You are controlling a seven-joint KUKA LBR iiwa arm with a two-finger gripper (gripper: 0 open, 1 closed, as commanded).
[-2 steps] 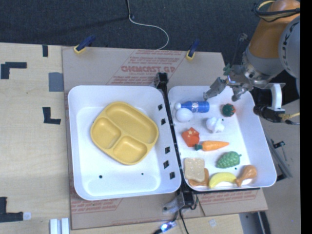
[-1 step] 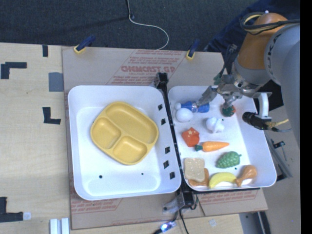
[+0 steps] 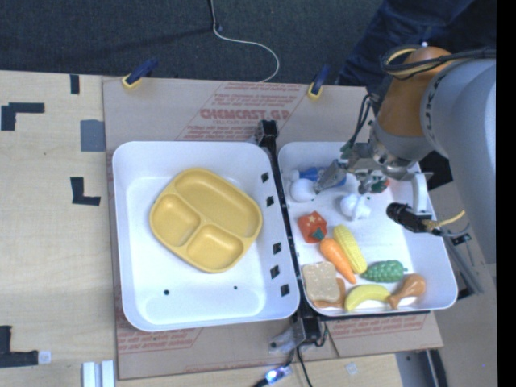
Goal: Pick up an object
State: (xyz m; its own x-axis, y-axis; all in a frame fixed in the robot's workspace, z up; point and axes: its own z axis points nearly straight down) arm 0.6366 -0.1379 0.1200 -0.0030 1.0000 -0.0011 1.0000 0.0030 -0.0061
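Note:
The right bin (image 3: 439, 264) holds several toy foods: a red pepper (image 3: 313, 226), a carrot (image 3: 337, 258), a corn cob (image 3: 350, 247), a green vegetable (image 3: 383, 271), a banana (image 3: 365, 296), a bread slice (image 3: 322, 284) and a drumstick (image 3: 409, 289). A small white and blue item (image 3: 304, 185) and another white piece (image 3: 351, 206) lie at the bin's far end. My gripper (image 3: 348, 176) hangs over that far end, between the two white items, with nothing visibly held.
The left bin (image 3: 129, 240) holds a yellow divided plate (image 3: 206, 218). Cardboard lies under both bins, clipped at the back by two clamps (image 3: 139, 72). A black divider (image 3: 282, 216) runs between the bins.

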